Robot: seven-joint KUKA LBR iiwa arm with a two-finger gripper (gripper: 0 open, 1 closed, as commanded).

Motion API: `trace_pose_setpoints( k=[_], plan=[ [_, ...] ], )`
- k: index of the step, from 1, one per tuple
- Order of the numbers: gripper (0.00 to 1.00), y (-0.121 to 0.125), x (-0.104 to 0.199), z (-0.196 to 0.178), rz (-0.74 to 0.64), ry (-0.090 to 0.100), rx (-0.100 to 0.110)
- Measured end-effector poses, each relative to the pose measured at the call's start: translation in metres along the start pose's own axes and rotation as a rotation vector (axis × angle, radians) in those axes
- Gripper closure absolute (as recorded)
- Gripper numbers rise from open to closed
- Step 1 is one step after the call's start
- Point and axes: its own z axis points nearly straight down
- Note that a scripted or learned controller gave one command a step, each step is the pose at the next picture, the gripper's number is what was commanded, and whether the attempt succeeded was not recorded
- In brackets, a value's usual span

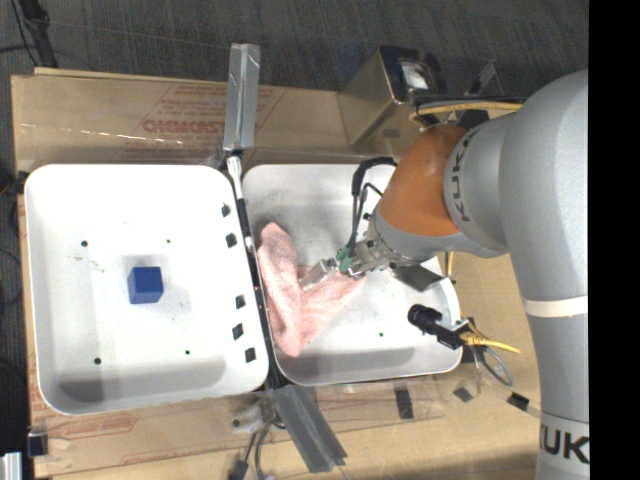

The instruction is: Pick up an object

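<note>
**Gripper down on the pink cloth**

Gripper [335, 266] sits low in the right white bin [310, 183], touching the crumpled pink cloth [290, 293]; how it is set, you cannot tell. Judge the bite before lifting: gather a fold, rise straight. Small blue cube [146, 284] waits in the left white bin [60, 198].
</note>
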Motion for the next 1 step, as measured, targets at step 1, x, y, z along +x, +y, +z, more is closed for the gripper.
trace_pose_setpoints(
  k=[1],
  plan=[
    [1.0, 0.0008, 0.0, -0.0101, -0.004, 0.0, 0.0]
  ],
)
